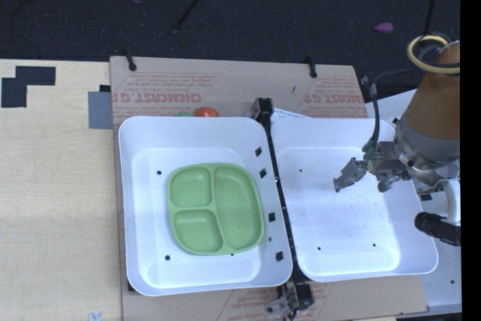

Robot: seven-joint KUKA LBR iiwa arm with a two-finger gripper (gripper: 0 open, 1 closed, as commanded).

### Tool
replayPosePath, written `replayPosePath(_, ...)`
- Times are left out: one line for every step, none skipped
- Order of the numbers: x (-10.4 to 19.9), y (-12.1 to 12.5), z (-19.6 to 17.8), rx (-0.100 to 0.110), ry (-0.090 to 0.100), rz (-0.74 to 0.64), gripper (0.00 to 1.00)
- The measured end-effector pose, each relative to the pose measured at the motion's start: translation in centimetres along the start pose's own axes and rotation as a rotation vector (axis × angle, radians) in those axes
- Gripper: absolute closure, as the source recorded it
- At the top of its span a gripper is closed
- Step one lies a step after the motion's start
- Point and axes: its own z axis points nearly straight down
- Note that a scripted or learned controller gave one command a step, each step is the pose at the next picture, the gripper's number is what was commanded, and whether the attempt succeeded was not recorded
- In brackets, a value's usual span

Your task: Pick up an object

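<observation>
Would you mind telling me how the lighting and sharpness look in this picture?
Camera view: even, soft light on both white bins, no harsh glare; the green tray is fairly sharp; the hand looks slightly blurred; the floor behind the bench is dark.

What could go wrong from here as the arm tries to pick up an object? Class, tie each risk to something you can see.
1. The tool hangs over the right bin, while the green plate lies in the left bin. A descent here would likely grab nothing.
2. The plate is wide and lies flat, so two fingers may slip off its rim.
3. Crossing over, the tool could clip the divider between the bins.
</observation>
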Motion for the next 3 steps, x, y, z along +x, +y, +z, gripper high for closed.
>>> replayPosePath(0.0, 0.2, -0.6, -0.011, -0.001, -0.002, 0.0)
replayPosePath(0.3, -0.6, 4.3, -0.007, 0.0, -0.002, 0.0)
replayPosePath(0.8, 0.1, 10.2, -0.006, 0.0, -0.002, 0.0)
